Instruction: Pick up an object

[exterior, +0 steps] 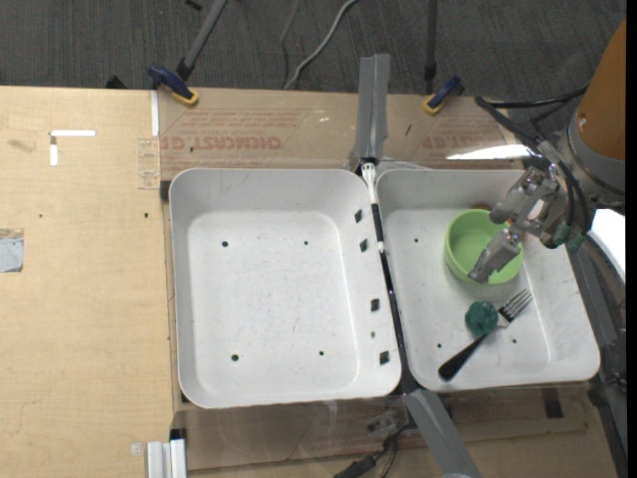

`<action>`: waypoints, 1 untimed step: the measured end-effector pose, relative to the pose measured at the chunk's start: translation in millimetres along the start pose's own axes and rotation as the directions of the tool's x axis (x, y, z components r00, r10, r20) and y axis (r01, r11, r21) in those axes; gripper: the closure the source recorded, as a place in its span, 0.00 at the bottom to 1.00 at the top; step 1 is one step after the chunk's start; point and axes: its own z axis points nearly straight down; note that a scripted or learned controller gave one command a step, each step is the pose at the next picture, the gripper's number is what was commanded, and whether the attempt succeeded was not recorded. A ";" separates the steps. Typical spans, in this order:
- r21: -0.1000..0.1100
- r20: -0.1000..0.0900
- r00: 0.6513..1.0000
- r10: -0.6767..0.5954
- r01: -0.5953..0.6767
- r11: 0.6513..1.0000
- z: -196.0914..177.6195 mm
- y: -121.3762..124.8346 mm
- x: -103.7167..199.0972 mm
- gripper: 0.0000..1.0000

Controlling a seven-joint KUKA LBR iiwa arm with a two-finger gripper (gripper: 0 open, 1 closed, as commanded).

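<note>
A light green bowl (476, 247) stands in the right bin (418, 357), toward its far right. My gripper (495, 255) reaches in from the right and hangs over the bowl's right rim, its tip low at the rim's near side. Just in front of the bowl lies a small dark green object (482, 316). A fork (513, 307) with a black handle stretches from beside it down to the left. I see nothing held in the gripper.
The left bin (189, 267) sits beside the right one, with a grey divider bar (373, 118) running between them at the back. Cardboard and two clamps lie behind the bins. Cables trail along the arm at the right.
</note>
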 end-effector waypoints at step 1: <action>0.000 0.000 1.000 0.017 -0.017 1.000 52.8 2.3 -126.9 0.00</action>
